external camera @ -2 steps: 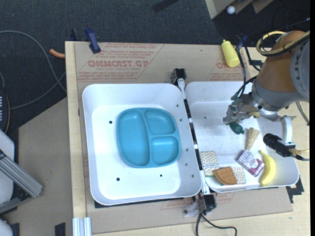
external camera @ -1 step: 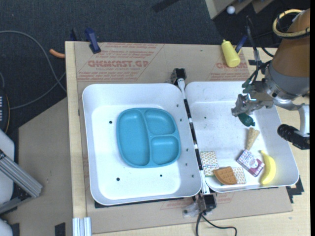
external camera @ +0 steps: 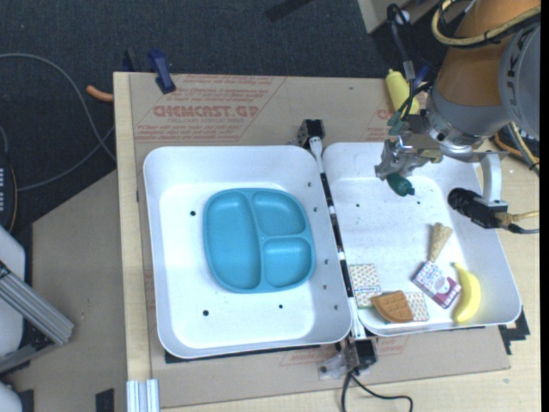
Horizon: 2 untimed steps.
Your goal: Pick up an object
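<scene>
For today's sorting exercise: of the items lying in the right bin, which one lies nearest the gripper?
The cone. It lies alone mid-bin, below the gripper; the banana, purple packet and waffle sit farther down by the bottom edge.

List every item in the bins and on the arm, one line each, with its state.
Blue divided plate: flat in left bin, nothing in it.
Banana: lying by right bin's near right wall.
Ice cream cone: on its side.
Purple packet: flat.
Toast: flat.
End effector: above right bin's far end.
</scene>
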### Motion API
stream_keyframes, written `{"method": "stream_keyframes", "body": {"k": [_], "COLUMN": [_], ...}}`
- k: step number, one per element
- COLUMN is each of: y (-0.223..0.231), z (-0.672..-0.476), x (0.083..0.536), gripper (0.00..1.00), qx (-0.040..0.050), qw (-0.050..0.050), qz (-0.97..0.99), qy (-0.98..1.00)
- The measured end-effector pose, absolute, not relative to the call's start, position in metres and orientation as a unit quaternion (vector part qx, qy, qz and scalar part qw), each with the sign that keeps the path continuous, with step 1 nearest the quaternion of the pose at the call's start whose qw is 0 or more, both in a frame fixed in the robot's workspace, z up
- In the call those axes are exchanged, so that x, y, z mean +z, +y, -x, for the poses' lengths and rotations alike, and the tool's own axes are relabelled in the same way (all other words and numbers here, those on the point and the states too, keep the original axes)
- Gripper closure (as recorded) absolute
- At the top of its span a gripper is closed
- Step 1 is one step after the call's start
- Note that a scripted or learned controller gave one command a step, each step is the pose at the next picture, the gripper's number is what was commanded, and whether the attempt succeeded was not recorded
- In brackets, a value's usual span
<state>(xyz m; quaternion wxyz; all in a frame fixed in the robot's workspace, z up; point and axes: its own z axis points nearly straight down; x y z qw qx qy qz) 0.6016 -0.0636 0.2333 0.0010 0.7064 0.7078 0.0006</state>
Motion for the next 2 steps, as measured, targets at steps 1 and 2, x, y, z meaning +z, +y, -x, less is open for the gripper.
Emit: {"method": "stream_keyframes", "body": {"k": [1,2], "y": [-0.017,-0.01], "z": [-0.595,-0.563], "x": [0.242,0.237], "gripper": [1.0,1.0], "qx": [-0.0003,-0.0006], "qw": [0.0,-0.001], "qz": [-0.707,-0.707], "qy": [0.707,0.707]}}
